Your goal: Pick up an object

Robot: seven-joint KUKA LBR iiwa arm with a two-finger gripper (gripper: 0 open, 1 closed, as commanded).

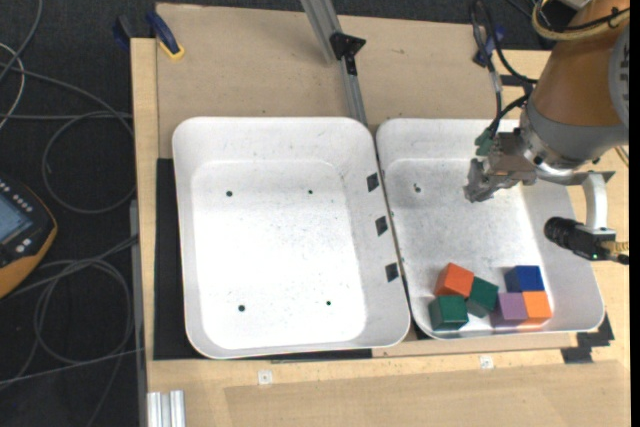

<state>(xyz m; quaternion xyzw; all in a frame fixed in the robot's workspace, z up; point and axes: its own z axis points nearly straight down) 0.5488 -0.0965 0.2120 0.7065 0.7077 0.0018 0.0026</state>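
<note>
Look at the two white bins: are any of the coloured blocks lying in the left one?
No. The coloured blocks all sit clustered in the near corner of the right bin.

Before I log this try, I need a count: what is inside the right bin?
The right bin holds six small blocks clustered at its near edge: two orange, two green, one blue, one purple. The gripper covers a patch of floor, so anything beneath it is hidden.

Grey arm (590, 115), orange band, black cables, dark metal fingers (484, 185)
</note>
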